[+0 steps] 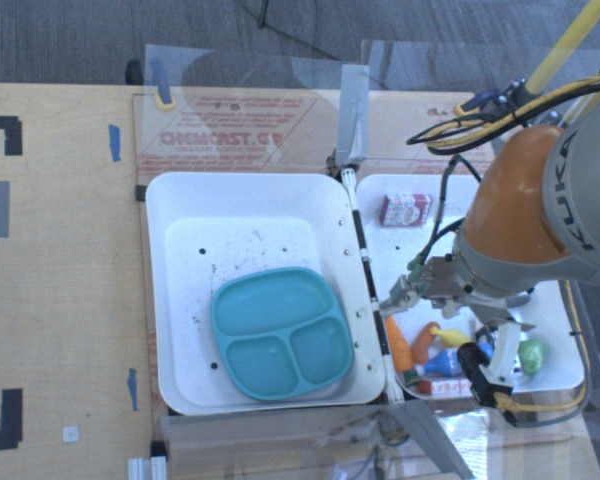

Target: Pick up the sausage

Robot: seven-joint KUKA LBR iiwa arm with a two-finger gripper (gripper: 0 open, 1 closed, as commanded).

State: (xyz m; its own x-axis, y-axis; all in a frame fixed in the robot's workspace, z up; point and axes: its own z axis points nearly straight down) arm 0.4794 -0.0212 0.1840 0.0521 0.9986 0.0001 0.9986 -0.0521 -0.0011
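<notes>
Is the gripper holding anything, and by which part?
Cannot tell. The gripper hangs over small toys in the right white bin; no hold is visible.

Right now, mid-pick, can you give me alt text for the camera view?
The arm hangs over the right bin, its gripper by a cluster of toy food near the divider: an orange carrot, a reddish sausage and other coloured pieces. A red-and-white carton lies farther back; the left bin holds a teal divided plate.

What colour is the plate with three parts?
The plate is turquoise blue; the camera view from above shows it best.
</notes>
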